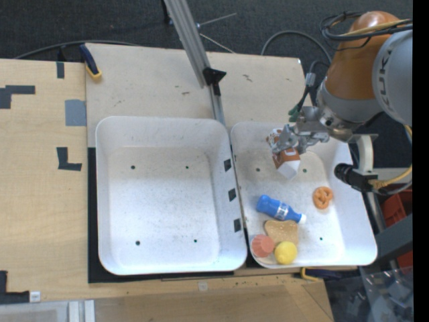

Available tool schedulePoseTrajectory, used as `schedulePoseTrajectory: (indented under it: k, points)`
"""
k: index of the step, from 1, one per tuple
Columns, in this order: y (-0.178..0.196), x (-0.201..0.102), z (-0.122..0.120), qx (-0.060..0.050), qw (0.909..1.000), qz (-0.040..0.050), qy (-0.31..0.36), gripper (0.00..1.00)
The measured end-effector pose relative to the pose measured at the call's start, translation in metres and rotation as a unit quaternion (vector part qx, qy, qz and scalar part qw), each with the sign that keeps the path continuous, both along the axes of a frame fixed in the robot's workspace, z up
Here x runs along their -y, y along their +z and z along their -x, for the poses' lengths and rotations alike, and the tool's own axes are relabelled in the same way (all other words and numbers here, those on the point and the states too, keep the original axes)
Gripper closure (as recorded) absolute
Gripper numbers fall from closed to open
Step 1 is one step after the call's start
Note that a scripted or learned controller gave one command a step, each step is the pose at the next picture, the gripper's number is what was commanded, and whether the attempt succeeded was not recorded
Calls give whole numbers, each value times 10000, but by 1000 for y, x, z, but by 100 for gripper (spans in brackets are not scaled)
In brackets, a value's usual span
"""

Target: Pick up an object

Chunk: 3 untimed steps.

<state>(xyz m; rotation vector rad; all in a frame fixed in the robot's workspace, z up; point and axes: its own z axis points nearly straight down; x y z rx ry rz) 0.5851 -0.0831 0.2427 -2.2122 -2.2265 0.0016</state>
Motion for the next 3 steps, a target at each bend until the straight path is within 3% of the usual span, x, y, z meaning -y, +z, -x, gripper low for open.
schedulePoseTrajectory:
  k: [3]
  points:
    - [-18,-159,-4,1,10000,-1,5,100]
